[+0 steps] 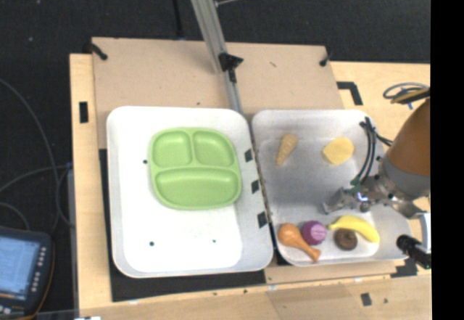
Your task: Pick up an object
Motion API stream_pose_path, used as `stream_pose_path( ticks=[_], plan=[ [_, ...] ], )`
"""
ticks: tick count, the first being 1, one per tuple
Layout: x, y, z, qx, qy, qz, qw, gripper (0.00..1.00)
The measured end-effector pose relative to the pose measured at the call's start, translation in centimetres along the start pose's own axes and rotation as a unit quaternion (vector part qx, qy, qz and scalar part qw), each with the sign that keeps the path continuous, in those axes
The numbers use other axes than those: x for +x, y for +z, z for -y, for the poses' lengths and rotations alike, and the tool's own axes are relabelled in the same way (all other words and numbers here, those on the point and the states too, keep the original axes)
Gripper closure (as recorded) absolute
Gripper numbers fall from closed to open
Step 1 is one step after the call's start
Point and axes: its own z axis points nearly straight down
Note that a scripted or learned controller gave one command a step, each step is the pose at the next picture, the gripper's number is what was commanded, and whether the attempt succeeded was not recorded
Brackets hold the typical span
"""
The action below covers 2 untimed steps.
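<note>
Banana just below the pincer, right bin, near front edge.
Banana [356, 227] lies long axis roughly left-right, sloping down to the right, touching a brown donut-like piece [347, 239]. Pincer [348, 199] is seen just above it toward the bin's middle; its opening cannot be told, nothing seen held.

The bench [181, 79] looked like matt, pale wood or fibreboard. The left bin [130, 239] was smooth white plastic, with a matt green plastic divided plate [196, 168] at its 12 o'clock. The right bin [304, 188] looked greyer, with a dull sheen. At its 6 o'clock the banana [357, 227], the purple onion [313, 231] and the orange gourd-shaped toy [297, 239] had a smooth, slightly glossy plastic look. The slanted pole [203, 10] at the bench's 12 o'clock appeared to be brushed metal. The orange band [412, 144] looked smooth and satin.
</note>
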Motion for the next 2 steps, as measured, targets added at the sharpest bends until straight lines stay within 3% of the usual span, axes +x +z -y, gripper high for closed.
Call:
stream_pose_path(
  ticks=[1,2],
  plan=[
    [-0.2,-1.5,-0.2,-0.004,0.003,0.002,1.0000,1.00],
    [0.0,-5.9,-0.5,-0.005,-0.003,0.002,1.0000,1.00]
  ],
)
